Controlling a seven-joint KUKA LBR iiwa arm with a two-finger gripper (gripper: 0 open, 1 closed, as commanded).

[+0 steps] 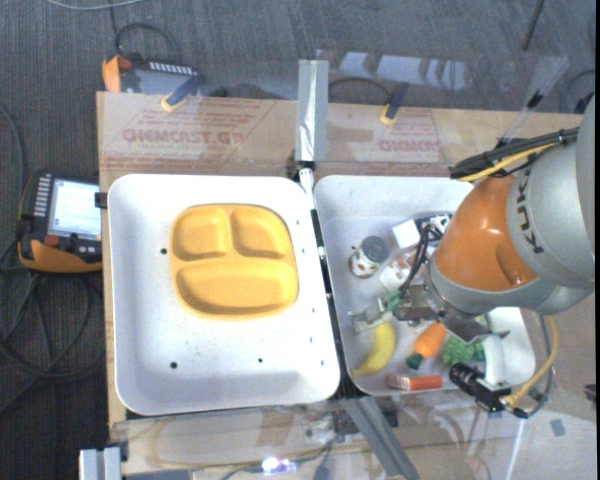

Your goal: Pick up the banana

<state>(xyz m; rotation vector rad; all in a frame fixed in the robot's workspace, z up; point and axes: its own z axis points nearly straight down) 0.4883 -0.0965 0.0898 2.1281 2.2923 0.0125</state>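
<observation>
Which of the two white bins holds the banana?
The right bin, under the arm: the banana lies near its front edge. The left bin holds a yellow tray.

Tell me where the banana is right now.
The banana lies in the right bin, near its front left corner, with the carrot just to its right and the gripper right above it in the camera view.

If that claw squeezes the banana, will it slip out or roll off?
The banana looks small, smooth and glossy, probably a light plastic toy, so it may slip between hard fingers. Its curved shape likely rocks or pivots rather than rolls far. Crowded beside the carrot in the right bin, a push would probably nudge neighbours.
</observation>
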